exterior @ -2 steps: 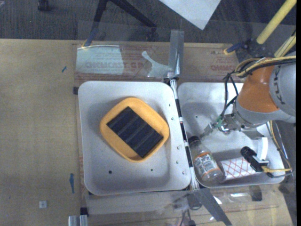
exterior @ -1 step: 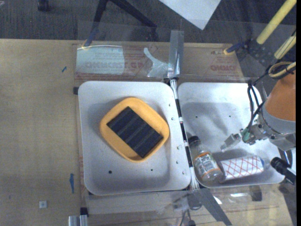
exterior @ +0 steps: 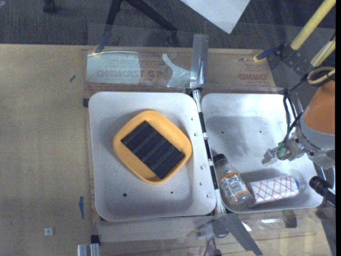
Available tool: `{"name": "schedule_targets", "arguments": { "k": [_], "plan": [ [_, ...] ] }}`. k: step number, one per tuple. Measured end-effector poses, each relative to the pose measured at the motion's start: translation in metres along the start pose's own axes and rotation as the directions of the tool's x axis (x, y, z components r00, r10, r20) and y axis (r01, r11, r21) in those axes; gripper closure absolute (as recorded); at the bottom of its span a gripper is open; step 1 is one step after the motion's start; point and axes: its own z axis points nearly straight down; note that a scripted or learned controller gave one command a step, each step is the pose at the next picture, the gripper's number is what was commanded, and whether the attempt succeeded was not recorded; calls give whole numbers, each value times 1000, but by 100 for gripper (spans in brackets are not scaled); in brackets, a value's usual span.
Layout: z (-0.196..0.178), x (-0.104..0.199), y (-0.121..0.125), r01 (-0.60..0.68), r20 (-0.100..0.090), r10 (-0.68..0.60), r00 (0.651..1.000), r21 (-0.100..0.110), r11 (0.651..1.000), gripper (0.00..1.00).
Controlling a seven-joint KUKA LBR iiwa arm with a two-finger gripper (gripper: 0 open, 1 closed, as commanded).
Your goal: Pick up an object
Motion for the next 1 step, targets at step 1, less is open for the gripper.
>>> {"name": "schedule_targets", "arguments": {
  "k": [1],
  "plan": [
    [0,0,0,0,0,0,1000,0,1000,0]
  ]
}}
